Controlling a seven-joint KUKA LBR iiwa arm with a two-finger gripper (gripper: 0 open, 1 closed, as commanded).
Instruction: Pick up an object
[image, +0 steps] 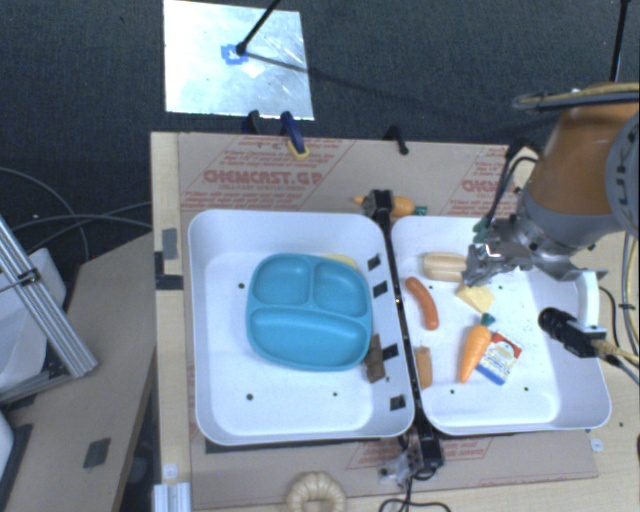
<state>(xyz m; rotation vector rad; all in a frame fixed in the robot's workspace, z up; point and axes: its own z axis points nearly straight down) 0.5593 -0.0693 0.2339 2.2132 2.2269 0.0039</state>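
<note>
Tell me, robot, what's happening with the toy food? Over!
Gripper low over right bin, above cheese wedge; grip unclear. Bread roll, sausage, carrot lying loose. Nothing lifted yet. Over.

Blue tray (308, 310), orange carrot (475, 350)
</note>
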